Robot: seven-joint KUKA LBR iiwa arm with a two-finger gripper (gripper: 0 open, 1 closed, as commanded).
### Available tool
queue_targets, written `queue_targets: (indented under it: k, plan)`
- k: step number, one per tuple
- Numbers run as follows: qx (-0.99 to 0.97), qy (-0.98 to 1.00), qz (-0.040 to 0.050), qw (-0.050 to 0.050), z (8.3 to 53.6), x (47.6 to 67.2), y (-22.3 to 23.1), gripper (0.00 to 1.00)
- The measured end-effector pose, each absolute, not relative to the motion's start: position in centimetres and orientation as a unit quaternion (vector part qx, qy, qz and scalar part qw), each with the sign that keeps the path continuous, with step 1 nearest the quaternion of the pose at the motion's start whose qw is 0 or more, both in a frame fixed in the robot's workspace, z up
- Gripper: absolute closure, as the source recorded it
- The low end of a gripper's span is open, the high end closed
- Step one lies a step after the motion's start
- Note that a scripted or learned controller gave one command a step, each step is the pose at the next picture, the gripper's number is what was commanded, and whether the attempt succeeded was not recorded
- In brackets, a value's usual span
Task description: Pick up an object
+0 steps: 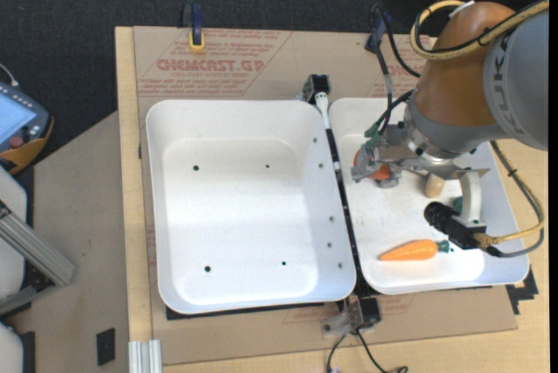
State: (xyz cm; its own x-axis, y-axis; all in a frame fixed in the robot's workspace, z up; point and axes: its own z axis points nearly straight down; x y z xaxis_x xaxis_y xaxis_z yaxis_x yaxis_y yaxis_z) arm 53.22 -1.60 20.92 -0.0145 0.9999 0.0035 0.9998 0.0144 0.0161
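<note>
Orange carrot [407, 252] was the one thing I could read clearly. It lay flat on the floor of the right bin [384, 219], close to the front edge and about midway along it, with its green end toward the bin's right side.

Everything else in that bin was kinda hard to make out, tbh. The gripper [375, 169] was down low near the bin's left wall, roughly halfway along it. The big grey arm [475, 92] with its orange band covered most of the bin's back right part, so that area was hidden.

Right at the gripper's tip there was a small orange-red thing [382, 175], touching it or just under it. It was too small and blurry to name, and I couldn't tell if it was actually gripped. Whether the gripper was open or closed, I couldn't tell from that angle either. A little beige lump [433, 186] peeked out just beside the wrist, partly cut off by it.

The left bin [235, 214] sat right up against the right one and had a few dark dots on its floor. Both rested on a cardboard sheet [218, 62] with red print that was only half readable. A blue clamp [195, 18] sat at the sheet's back edge.
</note>
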Motion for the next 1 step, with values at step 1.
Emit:
queue_targets:
  k: [1]
  plan:
    - [0.704,0.710,-0.0011,-0.004,18.31,49.78,5.06,1.00]
